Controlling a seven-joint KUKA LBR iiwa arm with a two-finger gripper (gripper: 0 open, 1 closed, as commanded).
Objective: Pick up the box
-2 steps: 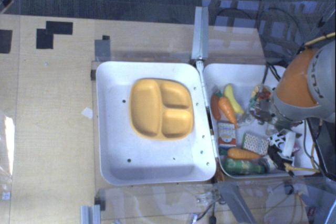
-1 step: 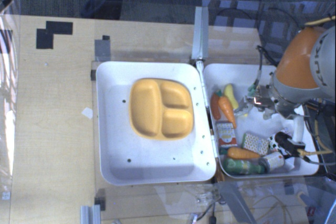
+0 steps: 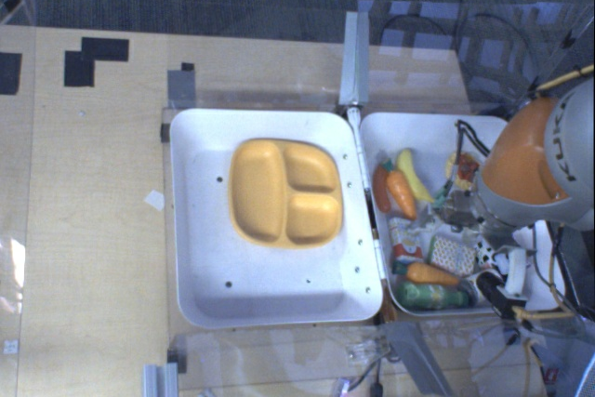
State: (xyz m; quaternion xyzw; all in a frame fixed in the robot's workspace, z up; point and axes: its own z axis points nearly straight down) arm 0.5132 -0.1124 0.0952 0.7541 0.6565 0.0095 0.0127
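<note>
The hand [image 3: 453,207], low in the right bin [image 3: 386,130] and too hidden by the wrist to tell its opening, is just above the box [image 3: 451,253], a patterned packet lying toward the bin's front edge.

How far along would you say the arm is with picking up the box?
Done: the arm has reached over the right bin. In hand: its wrist hangs above the box, which lies among toy food beside a carrot. Left: grasping and lifting the box.
</note>
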